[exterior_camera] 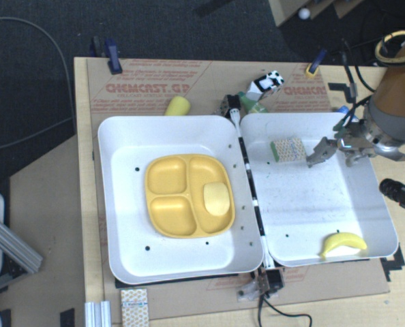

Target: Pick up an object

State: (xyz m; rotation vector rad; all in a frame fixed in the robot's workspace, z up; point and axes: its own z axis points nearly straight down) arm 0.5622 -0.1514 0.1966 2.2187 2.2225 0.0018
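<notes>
Nearest us, a yellow plastic banana (344,244) lies in the right white bin (294,244), a green sponge block (288,149) beyond it. Left bin (121,182) holds a yellow divided plate (189,195). We see the claw (320,152) hovering beside the sponge, grip unclear.

Both shallow plastic bins, left (121,182) and right (305,210), are white. The divided plastic plate (172,196) is yellow; the oval block (217,198) in its 3 o'clock compartment is a paler yellow. The rectangular sponge (288,149) is green with a speckled beige face. The banana-shaped toy (343,244) is yellow. The arm's wrist band (399,90) is orange; the metal gripper (323,151) is grey.
</notes>
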